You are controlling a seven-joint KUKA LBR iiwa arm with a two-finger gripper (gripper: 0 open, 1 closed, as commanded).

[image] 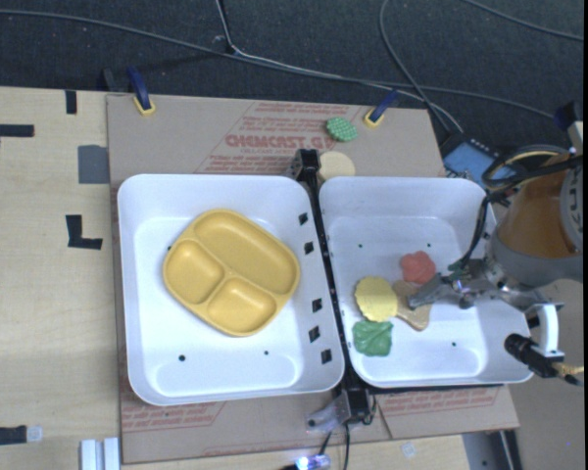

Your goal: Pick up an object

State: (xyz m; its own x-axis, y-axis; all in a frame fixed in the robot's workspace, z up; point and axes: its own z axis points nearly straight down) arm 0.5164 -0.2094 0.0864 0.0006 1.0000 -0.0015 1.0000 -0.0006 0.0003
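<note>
1. Where the bench [39, 262] shows at the left it is pale wood marked with black tape pieces; a brown cardboard sheet [265, 140] with red print lies on it under both bins; beyond the far edge is dark carpet-like floor [78, 8] crossed by thin cables [304, 62].
2. Two blue-and-yellow clamps [140, 96] pin the cardboard's far edge, one at each end.
3. Two white bins stand side by side, touching along a black joint; the left bin [137, 360] holds one yellow tray [231, 271] with three compartments, lying slantwise.
4. The right bin [392, 199] holds four small things clustered near its middle: one red piece [417, 264], one yellow round piece [375, 299], one green piece [372, 338] and one tan flat piece [413, 311]; yellow and tan touch; green lies just beside yellow, nearer the front wall.
5. Two more small things sit on the cardboard behind the bins: one green dotted piece [341, 127] and one cream disc [337, 164].
6. One grey arm [534, 253] reaches in from the right; its gripper [426, 294] is low in the right bin, with its tip over the tan piece and just below the red piece; whether the jaws are apart or together I cannot tell, and nothing is seen held.
</note>
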